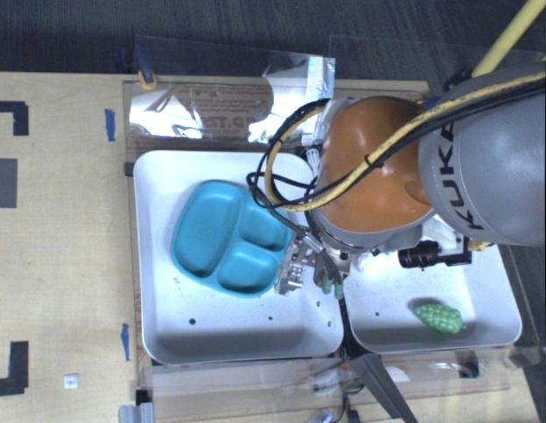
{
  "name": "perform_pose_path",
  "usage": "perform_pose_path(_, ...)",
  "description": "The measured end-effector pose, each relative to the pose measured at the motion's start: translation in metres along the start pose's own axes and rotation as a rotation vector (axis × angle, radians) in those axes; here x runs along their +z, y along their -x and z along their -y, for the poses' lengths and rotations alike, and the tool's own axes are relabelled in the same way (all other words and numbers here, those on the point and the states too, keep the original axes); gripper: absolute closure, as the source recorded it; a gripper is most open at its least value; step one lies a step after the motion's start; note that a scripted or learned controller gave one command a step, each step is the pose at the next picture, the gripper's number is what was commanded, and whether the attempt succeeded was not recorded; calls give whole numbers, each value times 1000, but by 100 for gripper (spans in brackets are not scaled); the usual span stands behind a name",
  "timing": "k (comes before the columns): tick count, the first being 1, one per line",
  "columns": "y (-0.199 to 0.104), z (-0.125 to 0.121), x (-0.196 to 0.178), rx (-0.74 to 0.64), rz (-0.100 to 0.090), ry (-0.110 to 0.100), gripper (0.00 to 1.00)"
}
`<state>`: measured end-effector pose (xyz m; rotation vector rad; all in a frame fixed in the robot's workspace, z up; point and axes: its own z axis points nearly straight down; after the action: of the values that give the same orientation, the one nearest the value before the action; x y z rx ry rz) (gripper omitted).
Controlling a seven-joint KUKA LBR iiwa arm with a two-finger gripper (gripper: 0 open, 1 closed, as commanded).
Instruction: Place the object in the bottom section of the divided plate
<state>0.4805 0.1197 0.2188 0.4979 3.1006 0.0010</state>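
the gripper (310, 270) hangs at the plate's (229, 236) right edge, over the wall between the two bins; what it grips, if anything, i cannot tell. the green object (439, 316) lies in the right bin (493, 280), well apart. pickup looks undone; next the arm must reach that object.

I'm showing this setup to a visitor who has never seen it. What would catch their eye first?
Most likely the big grey arm with its orange band, reaching in from the right and looming over the seam between the two bins. Next comes the bright blue divided plate, lying tilted in the left bin, with the end effector right beside its edge. Last, a small green bumpy object sits alone in the right bin.
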Motion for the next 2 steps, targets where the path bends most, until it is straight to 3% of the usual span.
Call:
perform_pose_path(1, 1, 5, 17, -270, -1, 0, 100)
perform_pose_path(2, 7, 25, 67, -366, -3, 0, 100)
